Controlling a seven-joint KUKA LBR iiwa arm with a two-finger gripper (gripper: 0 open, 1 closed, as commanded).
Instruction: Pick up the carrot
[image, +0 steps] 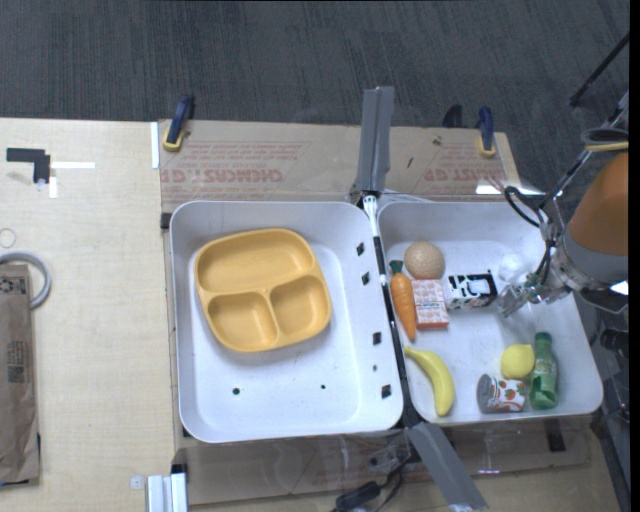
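The bench (80, 200) is the biggest thing here, and two white bins sit on it side by side. The left bin (280, 400) holds a yellow plate (262, 288) with three parts. The right bin (470, 400) holds all the small things.

The arm (605, 215) comes in from the right side. Its gripper (522, 295) hangs over the right part of the right bin, near a black and white carton (470, 289). The gripper is small and blurry, so nobody can tell if it is wide or narrow. Nothing can be seen in it.

The carrot (402, 303) lies at the left edge of the right bin, close to the wall between the two bins. It lies long-ways, green top up, pointy end down. A pink box (430, 303) is right beside it, maybe touching. A brown ball (424, 260) sits just above, and a banana (433, 377) sits just below. A lemon (517, 361), a green bottle (543, 372) and a little can (500, 393) are far over at the bottom right.

The job looks like it is only at the reaching step. The carrot has not been picked up. Next, the gripper would need to go left across the bin and come down over the middle of the carrot. The tricky bit is the tight space, with the wall on one side and the pink box on the other.
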